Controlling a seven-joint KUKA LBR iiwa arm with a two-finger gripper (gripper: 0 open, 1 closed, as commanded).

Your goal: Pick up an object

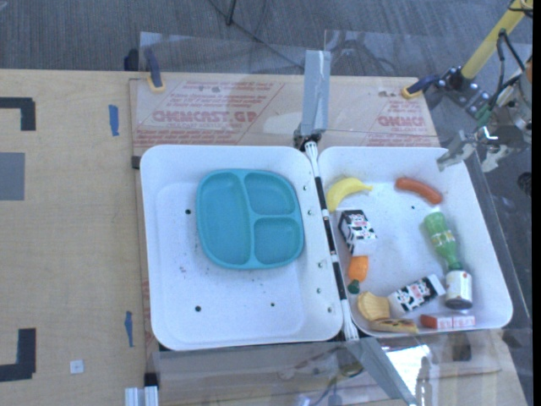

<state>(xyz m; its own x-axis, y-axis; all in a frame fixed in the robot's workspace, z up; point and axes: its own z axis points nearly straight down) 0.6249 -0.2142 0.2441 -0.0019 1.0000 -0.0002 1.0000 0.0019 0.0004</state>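
We see the hand [473,134] above the right white bin's [499,252] far corner; finger state: cannot tell. Nearest it lies the orange-red plastic sausage [419,189], just below-left.

Grey carpet floor [101,15] w/ cables (top); light wood bench [68,227], blue tape bits.

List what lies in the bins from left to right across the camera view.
Teal divided plate → banana → orange carrot piece → sausage → green bottle → small can.
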